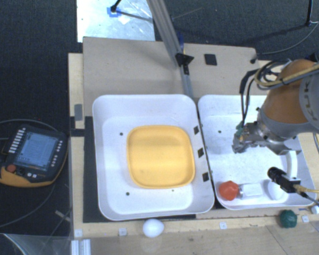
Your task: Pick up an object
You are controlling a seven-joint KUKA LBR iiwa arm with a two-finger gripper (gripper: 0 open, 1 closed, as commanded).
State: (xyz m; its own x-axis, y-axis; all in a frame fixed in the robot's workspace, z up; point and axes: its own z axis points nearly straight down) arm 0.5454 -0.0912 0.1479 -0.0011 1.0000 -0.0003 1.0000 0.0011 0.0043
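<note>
My jaws [243, 141] hang over the right shallow white plastic bin [215, 109], at about nine o'clock from my wrist; I cannot tell whether they are apart or together. A small round orange-red ball [228, 190] lies at six o'clock from them, near the bin's front wall. The square yellow plastic plate [160, 155] rests in the left white bin [109, 158], at nine o'clock.

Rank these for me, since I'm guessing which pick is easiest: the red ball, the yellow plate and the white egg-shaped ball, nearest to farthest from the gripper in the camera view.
From the gripper, over the right bin:
1. Red ball, below it in the same bin's near corner.
2. Yellow plate, in the left bin.
3. White egg-shaped ball, on the bench in front of the left bin.
</note>
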